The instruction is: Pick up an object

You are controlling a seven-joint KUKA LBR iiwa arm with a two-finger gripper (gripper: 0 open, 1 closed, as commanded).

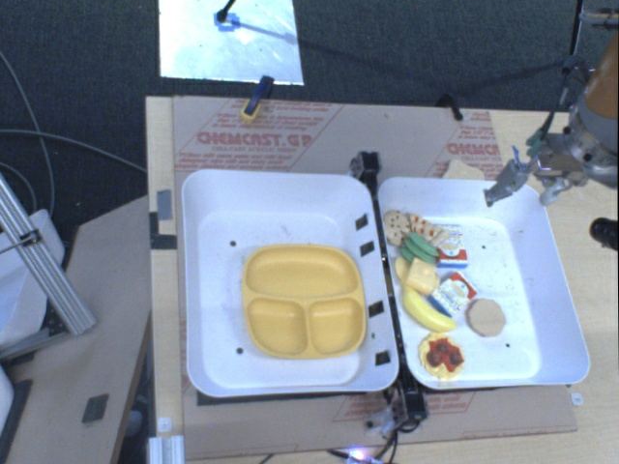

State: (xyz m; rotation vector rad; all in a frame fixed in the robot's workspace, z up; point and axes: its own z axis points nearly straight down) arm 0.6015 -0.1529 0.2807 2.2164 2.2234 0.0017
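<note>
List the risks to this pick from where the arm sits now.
1. The toy food is packed tight along the right bin's left side: the banana touches the packet, so a grasp may catch two things or none.
2. The gripper hangs over the bin's far rim and could clip it descending.
</note>
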